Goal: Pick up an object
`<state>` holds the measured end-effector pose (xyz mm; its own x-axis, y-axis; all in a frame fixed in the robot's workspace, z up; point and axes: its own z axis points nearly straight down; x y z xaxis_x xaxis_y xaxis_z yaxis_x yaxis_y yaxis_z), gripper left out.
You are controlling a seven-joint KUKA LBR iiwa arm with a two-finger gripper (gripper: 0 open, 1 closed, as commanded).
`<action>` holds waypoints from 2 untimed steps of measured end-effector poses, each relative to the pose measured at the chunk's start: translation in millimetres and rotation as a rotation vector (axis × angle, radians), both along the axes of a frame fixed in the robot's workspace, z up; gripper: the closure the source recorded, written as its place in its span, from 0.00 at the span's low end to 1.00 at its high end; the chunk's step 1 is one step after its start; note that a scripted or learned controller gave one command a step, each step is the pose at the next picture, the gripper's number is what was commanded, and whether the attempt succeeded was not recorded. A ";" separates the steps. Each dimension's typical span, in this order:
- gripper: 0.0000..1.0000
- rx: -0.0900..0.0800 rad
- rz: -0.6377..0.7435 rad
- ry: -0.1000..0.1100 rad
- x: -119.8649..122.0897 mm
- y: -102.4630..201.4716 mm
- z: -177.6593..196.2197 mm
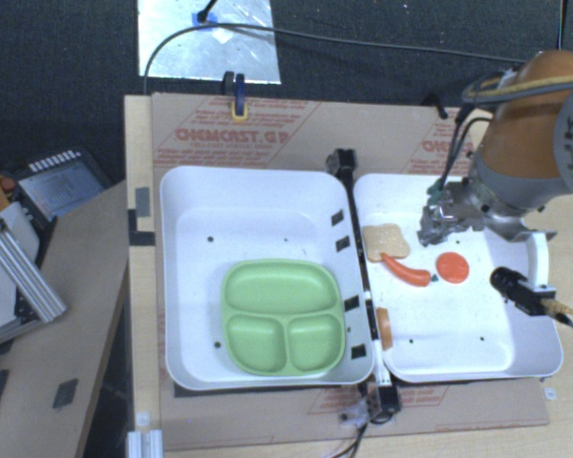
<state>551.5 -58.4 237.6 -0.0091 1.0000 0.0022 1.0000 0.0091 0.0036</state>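
Observation:
In the right bin (458, 351) lie a tan slice of toy bread (384, 241), a red-orange toy chili or carrot (406, 272) and a round orange-red disc (452, 268). My gripper (437, 225) hangs low over the bin's middle, just right of the bread and a little above the disc. Nothing shows between its tips. A green three-compartment plate (282, 315) rests in the left bin (201, 208).
A small orange piece (384, 327) sits at the divider between the bins. A black fitting (518, 290) is fixed on the right bin's right side. The arm's orange band (540, 98) looms at the upper right. Cables cross the bench's back.

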 end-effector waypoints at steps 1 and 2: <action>1.00 0.000 -0.001 0.001 18.0 50.7 -12.4; 1.00 0.000 -0.001 0.000 42.2 93.8 -4.3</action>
